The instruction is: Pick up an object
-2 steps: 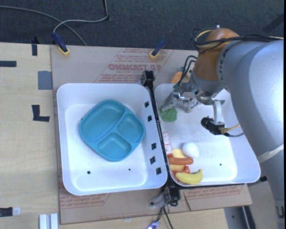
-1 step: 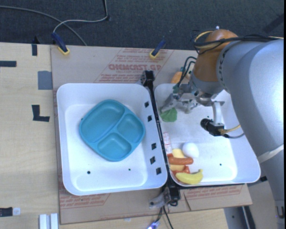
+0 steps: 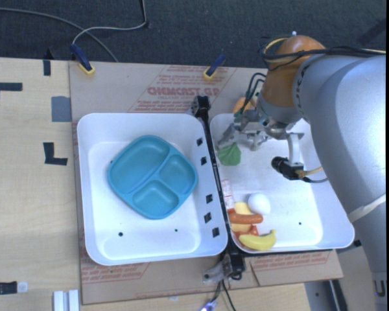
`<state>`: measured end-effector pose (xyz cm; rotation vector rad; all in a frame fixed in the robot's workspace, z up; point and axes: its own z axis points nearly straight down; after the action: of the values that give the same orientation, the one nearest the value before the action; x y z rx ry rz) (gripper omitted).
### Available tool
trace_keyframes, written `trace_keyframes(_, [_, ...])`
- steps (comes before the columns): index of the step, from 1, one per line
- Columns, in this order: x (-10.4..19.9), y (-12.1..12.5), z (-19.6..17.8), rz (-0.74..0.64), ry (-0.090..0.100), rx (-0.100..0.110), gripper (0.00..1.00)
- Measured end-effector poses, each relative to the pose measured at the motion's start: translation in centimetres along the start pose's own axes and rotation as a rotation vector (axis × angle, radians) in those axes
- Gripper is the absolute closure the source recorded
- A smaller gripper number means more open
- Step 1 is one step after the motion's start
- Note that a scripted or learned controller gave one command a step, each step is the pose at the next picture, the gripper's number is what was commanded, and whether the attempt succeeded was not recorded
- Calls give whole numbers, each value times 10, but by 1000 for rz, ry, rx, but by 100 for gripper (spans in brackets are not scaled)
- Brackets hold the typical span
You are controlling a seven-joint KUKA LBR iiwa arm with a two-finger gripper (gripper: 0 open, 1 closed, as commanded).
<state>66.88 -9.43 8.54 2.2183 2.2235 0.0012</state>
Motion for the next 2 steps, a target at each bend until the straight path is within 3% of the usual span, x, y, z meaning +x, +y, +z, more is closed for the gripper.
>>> trace_keyframes(2, [-1,0,0,1,-2,0,0])
